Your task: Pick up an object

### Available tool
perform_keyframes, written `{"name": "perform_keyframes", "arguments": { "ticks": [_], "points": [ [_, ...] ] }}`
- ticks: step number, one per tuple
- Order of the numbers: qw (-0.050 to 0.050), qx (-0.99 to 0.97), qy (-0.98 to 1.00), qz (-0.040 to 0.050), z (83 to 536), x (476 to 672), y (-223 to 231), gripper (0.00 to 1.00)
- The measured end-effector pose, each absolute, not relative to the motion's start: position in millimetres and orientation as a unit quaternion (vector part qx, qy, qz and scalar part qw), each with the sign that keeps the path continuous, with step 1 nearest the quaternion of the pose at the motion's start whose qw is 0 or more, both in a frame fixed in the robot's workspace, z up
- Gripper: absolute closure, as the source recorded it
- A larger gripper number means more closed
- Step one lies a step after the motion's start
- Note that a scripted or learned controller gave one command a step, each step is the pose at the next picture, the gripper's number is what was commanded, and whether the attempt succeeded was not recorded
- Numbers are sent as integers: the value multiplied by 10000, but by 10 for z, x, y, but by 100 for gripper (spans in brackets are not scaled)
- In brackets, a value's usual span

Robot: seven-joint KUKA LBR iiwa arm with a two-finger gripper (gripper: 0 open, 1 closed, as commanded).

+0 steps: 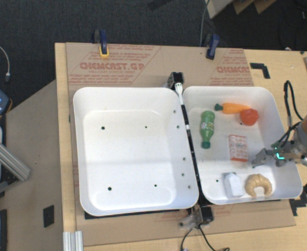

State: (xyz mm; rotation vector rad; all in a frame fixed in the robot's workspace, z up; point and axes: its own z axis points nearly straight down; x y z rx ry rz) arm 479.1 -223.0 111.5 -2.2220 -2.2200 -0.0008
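Two white bins on a cardboard-topped bench; gripper (pixel 262 158) low over the right bin (pixel 279 109), grasp state not discernible.

Right bin contents: green bottle (pixel 207 128) lying lengthwise near the left wall; orange carrot (pixel 235 107) toward the far wall, with a red tomato (pixel 249 116) just beside its right end; red-and-white packet (pixel 238 147) lying flat near the middle; croissant (pixel 259 184) at the near wall; small white-grey object (pixel 232 184) just left of the croissant. Gripper enters from the right edge, its dark tip between the packet and the croissant, just right of the packet's lower corner; nothing visibly sits between its tips, and contact with either item cannot be judged. A green light shows on the wrist. Left bin (pixel 90 140): white floor with small dark dots.
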Motion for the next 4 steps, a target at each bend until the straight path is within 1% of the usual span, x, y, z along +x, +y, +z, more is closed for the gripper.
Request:
{"name": "perform_keyframes", "arguments": {
  "ticks": [1,2,3,4],
  "points": [
    [-19,-7048,-7094,-18,1484,4890,-1592,0],
    [-39,-7056,-7086,-26,2309,4843,-1337,0],
    [9,-7096,-7046,17,1868,4805,-2070,0],
    [-21,-7071,-7071,-2,1997,4827,-2031,100]
  ]
}}
